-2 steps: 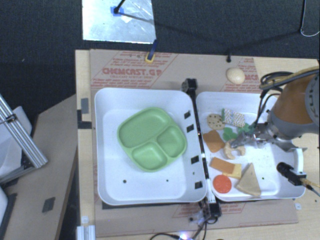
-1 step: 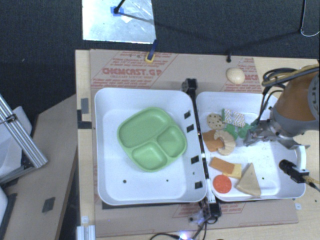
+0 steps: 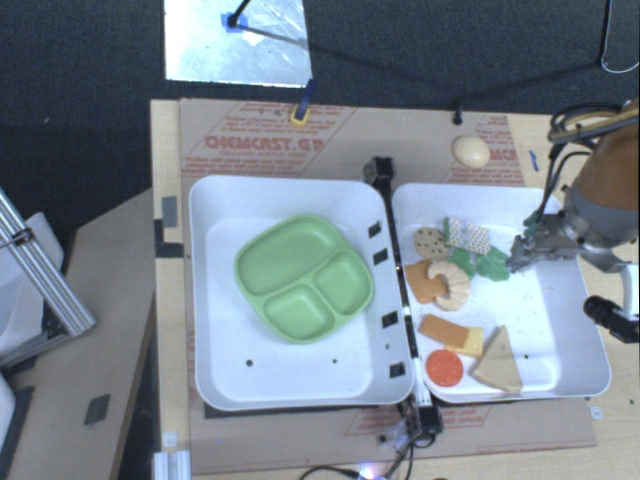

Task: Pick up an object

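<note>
Right white bin [image 3: 560,368]: toy food clustered at its left side. Tool [image 3: 520,256] low beside green plastic piece [image 3: 492,265], apparently for grasping; finger state indeterminable.

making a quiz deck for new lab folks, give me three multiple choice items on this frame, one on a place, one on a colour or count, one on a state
1. Where does the divided plate lie?
A. left bin
B. right bin
C. on the bench outside both bins

2. What colour is the round disc near the right bin's front edge?
A. blue
B. red
C. black

3. How does the gripper stand?
A. over the left bin
B. over the egg-shaped object behind the bins
C. low in the right bin, beside the green pieces

Key: 1 A, the plate fills the left bin's middle; 2 B, the disc is plainly red; 3 C, its tip meets the green pieces.
</note>
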Robot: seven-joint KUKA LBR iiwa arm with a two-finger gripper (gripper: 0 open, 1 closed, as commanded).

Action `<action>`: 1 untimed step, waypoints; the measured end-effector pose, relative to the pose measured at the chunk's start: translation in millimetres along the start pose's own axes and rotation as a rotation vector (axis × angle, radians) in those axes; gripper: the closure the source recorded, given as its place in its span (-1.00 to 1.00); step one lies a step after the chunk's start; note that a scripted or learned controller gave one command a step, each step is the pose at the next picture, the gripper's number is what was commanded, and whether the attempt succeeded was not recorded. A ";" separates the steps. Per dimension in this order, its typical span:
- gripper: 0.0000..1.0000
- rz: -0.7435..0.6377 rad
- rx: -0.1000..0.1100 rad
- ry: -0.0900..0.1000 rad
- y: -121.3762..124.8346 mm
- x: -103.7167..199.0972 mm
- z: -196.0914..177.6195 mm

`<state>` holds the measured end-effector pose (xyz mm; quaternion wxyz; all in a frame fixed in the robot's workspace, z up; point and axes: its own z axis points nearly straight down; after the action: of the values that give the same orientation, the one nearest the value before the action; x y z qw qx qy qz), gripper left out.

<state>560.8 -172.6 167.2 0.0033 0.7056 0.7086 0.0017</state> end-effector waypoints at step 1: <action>1.00 -0.001 -0.001 0.000 2.3 -0.5 -54.4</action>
<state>562.8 -172.9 221.6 0.0036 0.7052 0.7090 0.0019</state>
